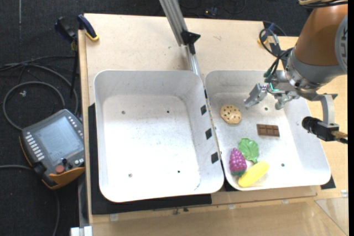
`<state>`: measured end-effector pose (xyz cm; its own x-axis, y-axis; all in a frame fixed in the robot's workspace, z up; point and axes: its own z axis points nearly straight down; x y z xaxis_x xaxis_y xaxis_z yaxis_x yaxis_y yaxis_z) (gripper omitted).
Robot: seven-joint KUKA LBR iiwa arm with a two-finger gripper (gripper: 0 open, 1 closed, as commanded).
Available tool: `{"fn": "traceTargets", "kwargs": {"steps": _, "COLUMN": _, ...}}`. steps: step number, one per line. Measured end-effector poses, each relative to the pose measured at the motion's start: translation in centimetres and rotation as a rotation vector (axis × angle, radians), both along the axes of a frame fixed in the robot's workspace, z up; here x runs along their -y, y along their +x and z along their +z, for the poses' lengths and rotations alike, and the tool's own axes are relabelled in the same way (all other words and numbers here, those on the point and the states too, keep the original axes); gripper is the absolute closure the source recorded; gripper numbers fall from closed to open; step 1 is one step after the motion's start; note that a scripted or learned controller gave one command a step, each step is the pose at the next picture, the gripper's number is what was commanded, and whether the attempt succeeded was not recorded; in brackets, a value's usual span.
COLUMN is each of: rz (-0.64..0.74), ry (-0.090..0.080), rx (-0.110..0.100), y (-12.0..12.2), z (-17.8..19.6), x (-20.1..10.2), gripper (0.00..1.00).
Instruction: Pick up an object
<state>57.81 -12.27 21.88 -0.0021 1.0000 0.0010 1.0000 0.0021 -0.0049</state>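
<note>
Overhead slanted view of the bench with two white bins. The gripper hangs over the far part of the right bin, its two fingers spread wide apart with nothing between them. The cookie lies just below and to the left of the left fingertip, apart from it. The chocolate bar lies on the bin floor nearly straight below the gap between the fingers, a little nearer the camera. Further toward the near rim, well apart from the fingers, sit a green leaf, a purple grape bunch touching it, and a yellow banana-like piece just beside both. The left bin lies well to the fingers' left.
</note>
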Motion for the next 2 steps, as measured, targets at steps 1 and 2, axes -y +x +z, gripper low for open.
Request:
{"fn": "traceTargets", "kwargs": {"steps": 1, "rz": -0.002, "ry": -0.001, "rx": 0.004, "y": 0.1, "z": 0.2, "x": 0.0, "gripper": 0.0}}
{"fn": "traceTargets", "kwargs": {"steps": 2, "rz": -0.003, "ry": -0.001, "rx": 0.0, "y": -0.2, "z": -4.1, "x": 0.1, "gripper": 0.0}}
